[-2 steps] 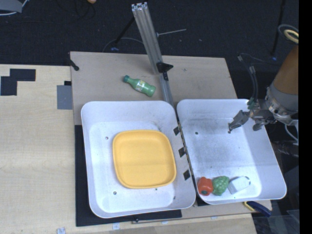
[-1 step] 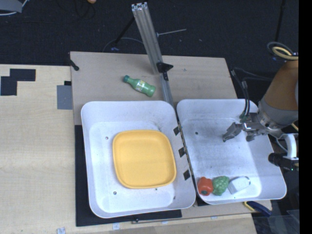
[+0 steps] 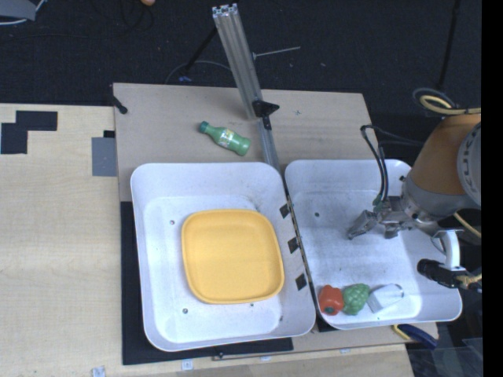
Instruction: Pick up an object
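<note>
My gripper (image 3: 371, 229) hangs low over the middle of the right bin (image 3: 338, 187), its two fingers spread open with nothing between them. Three small objects lie in a row along this bin's front edge: a red one (image 3: 330, 299), a green knobbly one (image 3: 356, 297) and a white one (image 3: 384, 296). They sit well in front of the gripper, apart from it. A yellow square plate (image 3: 233, 254) lies flat in the left bin (image 3: 157, 187).
A small green bottle (image 3: 225, 138) lies on its side on the bench behind the left bin. A slanted aluminium post (image 3: 242, 53) rises behind the divide between the bins. The grey and orange arm (image 3: 444, 167) comes in from the right, with a black cable (image 3: 379, 159) looping above the gripper.
</note>
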`<state>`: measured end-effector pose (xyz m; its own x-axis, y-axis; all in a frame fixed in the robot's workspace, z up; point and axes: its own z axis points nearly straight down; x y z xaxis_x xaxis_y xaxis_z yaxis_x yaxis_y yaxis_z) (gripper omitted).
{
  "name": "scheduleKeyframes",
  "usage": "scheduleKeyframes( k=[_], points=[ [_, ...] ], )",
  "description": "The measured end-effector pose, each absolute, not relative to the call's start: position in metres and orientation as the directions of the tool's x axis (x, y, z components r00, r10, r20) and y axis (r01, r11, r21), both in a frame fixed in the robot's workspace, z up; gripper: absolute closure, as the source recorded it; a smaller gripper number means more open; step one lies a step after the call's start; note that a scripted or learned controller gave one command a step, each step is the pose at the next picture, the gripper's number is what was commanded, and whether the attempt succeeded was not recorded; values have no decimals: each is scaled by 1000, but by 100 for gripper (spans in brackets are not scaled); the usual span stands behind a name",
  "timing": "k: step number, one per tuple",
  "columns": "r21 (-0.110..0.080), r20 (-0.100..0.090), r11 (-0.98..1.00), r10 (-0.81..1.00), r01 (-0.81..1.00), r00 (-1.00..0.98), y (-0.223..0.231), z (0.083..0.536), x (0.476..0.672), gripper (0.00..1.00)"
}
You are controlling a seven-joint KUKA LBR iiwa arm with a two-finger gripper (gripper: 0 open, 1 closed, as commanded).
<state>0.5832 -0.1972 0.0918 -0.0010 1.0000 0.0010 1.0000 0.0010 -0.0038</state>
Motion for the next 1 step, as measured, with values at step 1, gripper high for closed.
scheduleKeyframes(
  k=[1],
  points=[
    [0, 0, -1, 1000, 1000, 1, -199, 104, 584, 100]
  ],
)
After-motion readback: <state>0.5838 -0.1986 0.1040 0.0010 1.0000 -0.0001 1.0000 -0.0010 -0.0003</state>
